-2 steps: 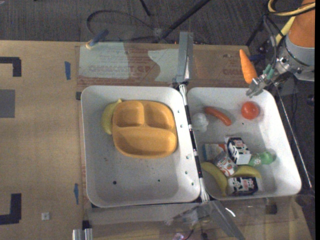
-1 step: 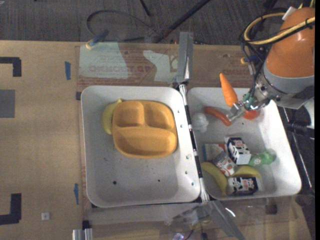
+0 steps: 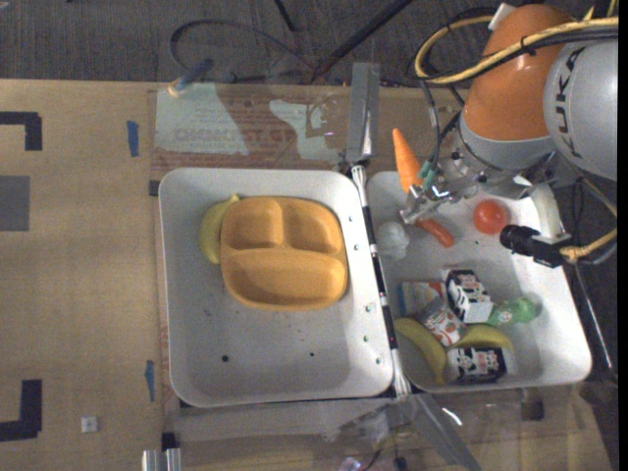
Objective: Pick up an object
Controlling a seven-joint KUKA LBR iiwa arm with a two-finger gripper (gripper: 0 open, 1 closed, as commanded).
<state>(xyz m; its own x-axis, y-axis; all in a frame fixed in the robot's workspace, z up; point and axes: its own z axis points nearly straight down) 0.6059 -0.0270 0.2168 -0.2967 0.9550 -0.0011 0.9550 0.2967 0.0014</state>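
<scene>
Hand low over the right bin's far-left corner, by the carrot

Your hand (image 3: 424, 196) hovers beside the orange plastic toy carrot (image 3: 405, 160), which leans on the right white bin's (image 3: 574, 346) far-left corner; you can't tell whether it is parted or closed. The small red-orange pepper-like piece (image 3: 438, 232) lies just beside it. The carrot looks light, stiff and slick: grip across its thick middle.

1. On the grey casing of the arm (image 3: 589, 96), at the view's right edge, the dark letters "KUK" run downward, cut off by the frame.
2. A clear sheet (image 3: 245, 126) along the bench's far edge, behind the left bin, carries faint mirrored print that cannot be read.
3. The small cartons (image 3: 469, 295) in the right bin bear black-and-white markings, no legible words.
</scene>
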